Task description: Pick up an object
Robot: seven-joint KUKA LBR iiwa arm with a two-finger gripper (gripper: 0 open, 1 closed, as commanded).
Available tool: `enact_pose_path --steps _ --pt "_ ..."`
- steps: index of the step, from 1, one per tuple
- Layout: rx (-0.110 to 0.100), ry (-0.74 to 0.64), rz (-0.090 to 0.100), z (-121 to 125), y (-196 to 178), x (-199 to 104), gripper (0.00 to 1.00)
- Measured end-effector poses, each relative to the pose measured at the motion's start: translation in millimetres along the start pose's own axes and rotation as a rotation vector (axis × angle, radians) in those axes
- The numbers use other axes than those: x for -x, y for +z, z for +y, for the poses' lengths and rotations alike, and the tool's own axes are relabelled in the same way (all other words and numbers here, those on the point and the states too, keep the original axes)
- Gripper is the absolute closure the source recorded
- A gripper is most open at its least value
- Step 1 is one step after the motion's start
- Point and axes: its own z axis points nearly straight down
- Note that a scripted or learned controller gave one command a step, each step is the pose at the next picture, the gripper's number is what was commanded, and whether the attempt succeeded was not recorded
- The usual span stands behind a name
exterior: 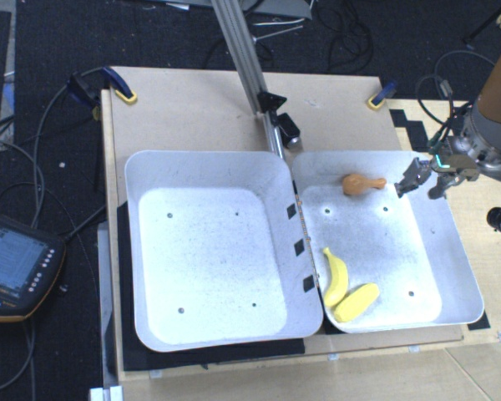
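An orange, drumstick-shaped toy (361, 184) lies at the back of the right bin (451, 249). A yellow banana (335, 276) and a yellow oval piece (356, 302) rest near that bin's front left corner, touching each other. My gripper (423, 182) hangs over the right bin's back right edge, just right of the orange toy. Its two dark fingers are spread apart with nothing between them.
The left bin (150, 174) sits beside the right one on a wooden board (192, 115). A slanted metal pole (242, 48) with a black mount rises behind the bins' junction. A handheld pendant (12, 266) and cables lie on the floor at left.
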Motion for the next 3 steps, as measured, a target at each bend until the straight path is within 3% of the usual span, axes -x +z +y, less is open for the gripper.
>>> enact_pose_path --steps 1,3 --pt "0.000 0.000 0.000 0 0 0 0.00" --pt "-0.005 0.000 0.001 -11 116 10 0.00"
